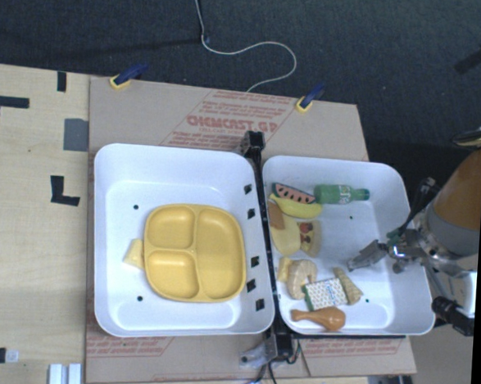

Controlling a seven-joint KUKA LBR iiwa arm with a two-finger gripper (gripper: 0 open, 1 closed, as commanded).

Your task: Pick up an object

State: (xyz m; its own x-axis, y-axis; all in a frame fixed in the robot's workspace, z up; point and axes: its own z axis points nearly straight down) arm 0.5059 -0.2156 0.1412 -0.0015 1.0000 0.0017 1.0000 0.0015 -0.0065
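The gripper [365,259] hangs low over the right bin [389,185], near its right wall; whether its fingers are apart or together I cannot tell. Toy food sits along that bin's left side: a green bottle [341,193], a watermelon slice [297,194], a drumstick [320,318]. The left bin [119,170] holds a yellow divided plate [195,252].

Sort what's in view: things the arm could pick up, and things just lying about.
Pickable, right bin: green bottle, watermelon slice, banana, drumstick, patterned packet; gripper beside them.

Lying about: yellow divided plate in left bin, white cable, cardboard sheet.
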